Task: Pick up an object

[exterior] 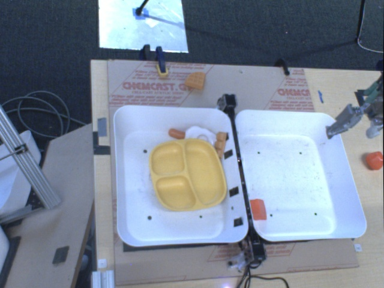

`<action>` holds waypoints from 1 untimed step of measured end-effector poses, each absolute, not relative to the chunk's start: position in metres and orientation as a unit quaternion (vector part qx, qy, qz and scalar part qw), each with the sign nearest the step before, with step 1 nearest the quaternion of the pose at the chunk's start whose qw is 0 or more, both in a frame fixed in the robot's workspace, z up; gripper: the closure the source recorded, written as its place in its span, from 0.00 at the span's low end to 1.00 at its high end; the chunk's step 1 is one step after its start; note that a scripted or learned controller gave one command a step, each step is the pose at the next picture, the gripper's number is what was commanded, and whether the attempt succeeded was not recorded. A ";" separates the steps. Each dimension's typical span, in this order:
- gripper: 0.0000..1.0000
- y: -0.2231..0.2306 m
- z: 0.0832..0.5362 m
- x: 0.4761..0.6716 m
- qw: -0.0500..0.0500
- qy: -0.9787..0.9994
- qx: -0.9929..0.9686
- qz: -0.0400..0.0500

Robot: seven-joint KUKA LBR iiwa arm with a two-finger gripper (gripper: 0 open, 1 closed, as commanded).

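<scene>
We'd bring the pincer [336,126], grip state unclear at the frame edge, down over the small orange block [257,209], approx centred, before closing.

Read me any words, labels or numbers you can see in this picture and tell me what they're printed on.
"CHEMCAST", red print on the brown sheet behind the left bin; the letters after it can't be read for certain.
The red print on that sheet behind the right bin is too blurred to read.

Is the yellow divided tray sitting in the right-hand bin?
No. The yellow tray lies in the left bin; the right bin holds an orange block near its front-left corner.
</scene>
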State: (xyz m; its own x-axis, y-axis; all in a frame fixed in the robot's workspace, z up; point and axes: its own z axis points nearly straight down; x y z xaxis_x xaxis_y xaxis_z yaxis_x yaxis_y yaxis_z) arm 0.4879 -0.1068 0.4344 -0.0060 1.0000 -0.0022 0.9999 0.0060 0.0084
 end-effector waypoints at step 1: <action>0.00 -0.107 0.434 0.488 0.004 0.709 0.705 0.002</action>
State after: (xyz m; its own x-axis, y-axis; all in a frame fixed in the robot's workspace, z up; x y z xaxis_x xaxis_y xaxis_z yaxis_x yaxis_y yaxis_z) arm 0.4879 -0.1068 0.4344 -0.0060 1.0000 -0.0023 0.9999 0.0061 0.0084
